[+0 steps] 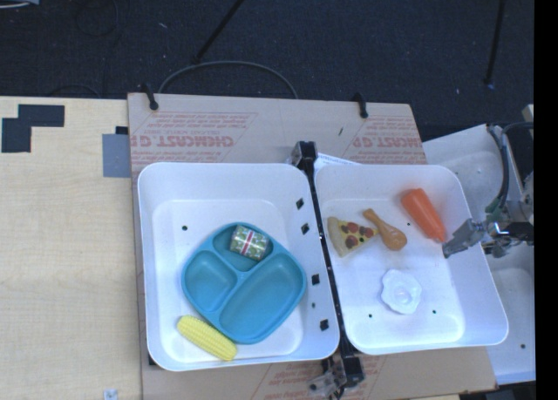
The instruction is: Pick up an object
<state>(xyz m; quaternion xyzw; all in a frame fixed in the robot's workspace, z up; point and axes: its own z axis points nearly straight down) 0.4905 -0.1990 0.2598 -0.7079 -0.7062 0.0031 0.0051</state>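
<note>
My gripper (457, 242) hangs over the right rim of the right bin (475, 320), just right of and below an orange carrot (423, 213); nothing is seen in it. In the same bin lie a pizza slice (350, 235), a brown drumstick (385, 229) and a white fried egg (400, 291). In the left bin (161, 189) a blue divided plate (248, 298) carries a small green and red can (248, 242) in its top compartment. A yellow corn cob (206, 337) lies at that bin's front left.
A black divider (316, 259) runs between the two bins. Cardboard (261, 128) lies under and behind them. A pale wooden benchtop (61, 259) stretches to the left. White arm mounting and cables (506, 180) stand at the right edge.
</note>
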